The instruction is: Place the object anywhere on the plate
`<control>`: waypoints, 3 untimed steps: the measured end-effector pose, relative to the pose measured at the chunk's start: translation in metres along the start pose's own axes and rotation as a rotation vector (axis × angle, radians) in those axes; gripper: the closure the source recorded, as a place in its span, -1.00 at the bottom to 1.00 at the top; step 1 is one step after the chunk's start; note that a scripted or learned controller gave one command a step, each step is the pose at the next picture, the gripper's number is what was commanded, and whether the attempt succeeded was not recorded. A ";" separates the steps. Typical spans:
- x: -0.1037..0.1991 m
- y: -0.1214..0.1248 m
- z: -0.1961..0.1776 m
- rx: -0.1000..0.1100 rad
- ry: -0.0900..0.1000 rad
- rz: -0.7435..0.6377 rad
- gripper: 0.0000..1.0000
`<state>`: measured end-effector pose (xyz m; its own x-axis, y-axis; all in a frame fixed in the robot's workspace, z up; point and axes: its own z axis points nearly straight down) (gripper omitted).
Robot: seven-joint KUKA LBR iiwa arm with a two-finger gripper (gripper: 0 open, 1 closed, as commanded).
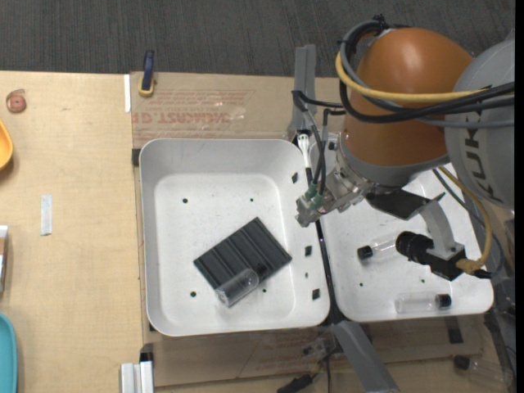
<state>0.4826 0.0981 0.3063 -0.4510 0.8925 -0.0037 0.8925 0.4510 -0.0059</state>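
Observation:
A dark ribbed rectangular plate (242, 253) lies tilted in the left bin (164, 219). A clear vial (237, 286) rests at the plate's near edge, partly on it. My gripper (309, 209) hangs over the wall between the two bins, up and to the right of the plate, and well apart from the vial. In the right bin (467, 297) lie two more clear vials with black caps, one (372, 250) near the middle and one (422, 303) by the front wall.
The arm's big orange and grey body (409, 97) covers the back of the right bin. A blue clamp (147, 70) sits on the cardboard behind the left bin. Small items lie on the wooden bench at far left, including an orange piece (3, 147).

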 end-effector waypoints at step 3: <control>-0.043 0.008 0.059 -0.002 0.004 -0.292 1.00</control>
<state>0.5089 0.0631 0.2469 -0.6890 0.7248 0.0015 0.7248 0.6890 -0.0045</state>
